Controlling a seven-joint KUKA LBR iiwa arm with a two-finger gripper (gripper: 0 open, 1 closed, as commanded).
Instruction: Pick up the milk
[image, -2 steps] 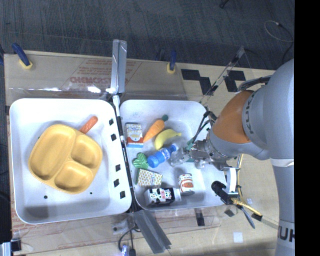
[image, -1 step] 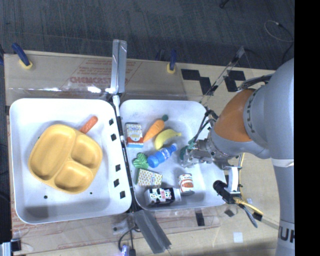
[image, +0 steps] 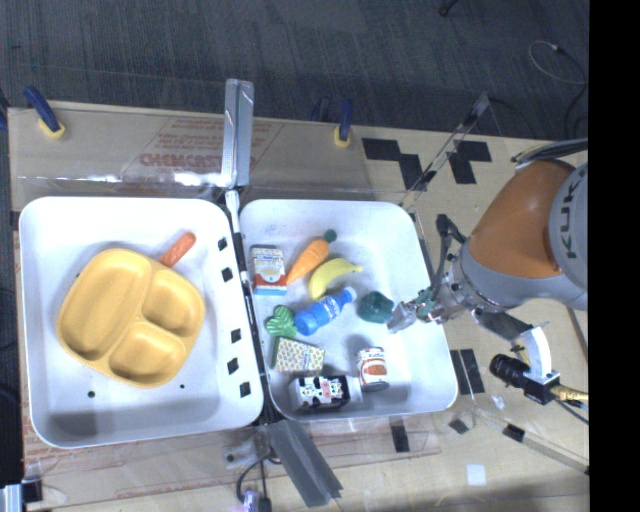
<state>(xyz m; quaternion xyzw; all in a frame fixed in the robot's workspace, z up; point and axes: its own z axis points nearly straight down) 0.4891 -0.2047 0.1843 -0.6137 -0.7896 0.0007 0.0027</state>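
You see the milk lying at the near edge of the right bin. Your gripper sits at that bin's right side beside a dark green item; whether it is apart or together, you cannot tell.

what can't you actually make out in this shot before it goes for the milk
- Gripper: too small and blurred in the camera view to tell how its fingers stand.
- Milk carton: lies against the right bin's front wall; its print is too small to read.
- Small carrot in the left bin: its lower end is hidden behind the yellow divided plate.
- Arm: cut off by the right edge.
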